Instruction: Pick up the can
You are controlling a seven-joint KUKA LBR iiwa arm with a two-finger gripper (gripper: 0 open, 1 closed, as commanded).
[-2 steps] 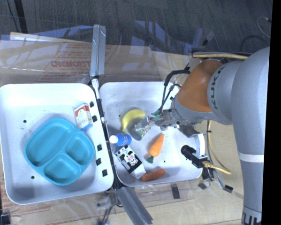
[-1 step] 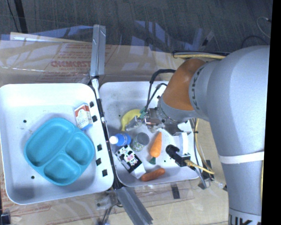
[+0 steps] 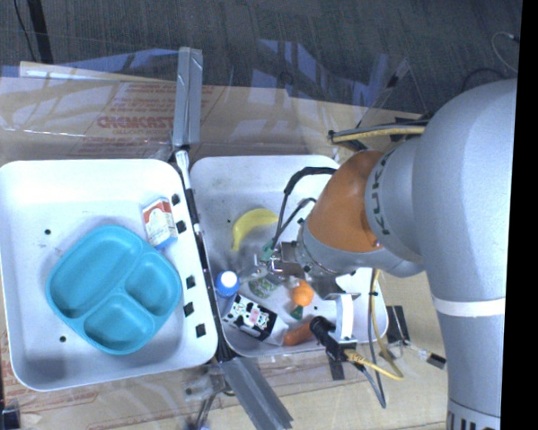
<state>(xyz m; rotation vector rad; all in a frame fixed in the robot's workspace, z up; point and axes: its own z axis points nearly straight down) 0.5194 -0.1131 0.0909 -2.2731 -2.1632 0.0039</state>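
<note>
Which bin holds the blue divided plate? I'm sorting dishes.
The left bin holds the blue plate, with a small red-and-white can beside it. The right bin, under the arm, holds small mixed items.

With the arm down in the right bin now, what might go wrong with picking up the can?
1. The can appears to lie in the left bin, beside the blue tray, while the gripper is low in the right bin. It may grasp the wrong object.
2. The right bin is crowded: a yellow object, an orange piece and a black-and-white box lie close together and could be pushed.
</note>
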